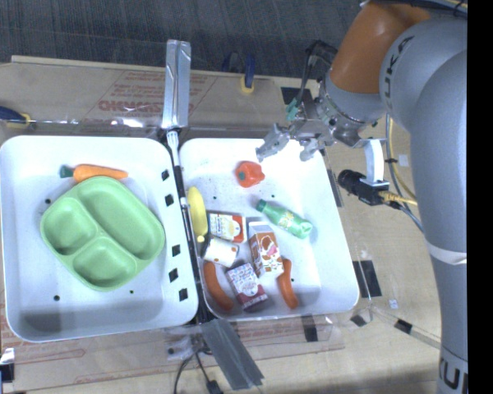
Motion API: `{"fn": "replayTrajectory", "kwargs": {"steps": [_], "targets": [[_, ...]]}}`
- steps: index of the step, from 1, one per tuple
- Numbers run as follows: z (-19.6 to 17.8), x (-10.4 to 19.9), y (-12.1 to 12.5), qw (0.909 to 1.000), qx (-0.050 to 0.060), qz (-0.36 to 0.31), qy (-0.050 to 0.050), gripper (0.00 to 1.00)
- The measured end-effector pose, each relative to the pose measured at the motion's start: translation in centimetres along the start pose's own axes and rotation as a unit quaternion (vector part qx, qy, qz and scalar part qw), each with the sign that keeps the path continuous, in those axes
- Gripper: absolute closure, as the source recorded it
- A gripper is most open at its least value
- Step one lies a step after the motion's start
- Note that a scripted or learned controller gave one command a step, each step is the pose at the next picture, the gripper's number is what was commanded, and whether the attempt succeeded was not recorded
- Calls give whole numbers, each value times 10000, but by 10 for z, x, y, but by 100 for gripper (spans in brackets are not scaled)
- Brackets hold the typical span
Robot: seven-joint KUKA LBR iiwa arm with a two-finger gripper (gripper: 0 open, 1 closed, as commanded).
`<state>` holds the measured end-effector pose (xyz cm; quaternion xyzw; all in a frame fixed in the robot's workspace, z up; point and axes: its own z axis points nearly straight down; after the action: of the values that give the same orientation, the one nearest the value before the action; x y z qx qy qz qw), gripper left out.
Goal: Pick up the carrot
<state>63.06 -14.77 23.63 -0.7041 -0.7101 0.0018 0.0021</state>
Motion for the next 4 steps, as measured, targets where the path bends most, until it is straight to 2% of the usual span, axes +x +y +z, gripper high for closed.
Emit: {"fn": "replayTrajectory", "kwargs": {"steps": [1, 2, 3, 4], "targets": [[145, -9, -24, 9993, -9, 376, -2, 0], [144, 11, 27, 9975, -19, 708, -1, 0], [145, 28, -53, 9999, -6, 171, 2, 0], [45, 62, -57, 9996, -20, -287, -1, 0]]}}
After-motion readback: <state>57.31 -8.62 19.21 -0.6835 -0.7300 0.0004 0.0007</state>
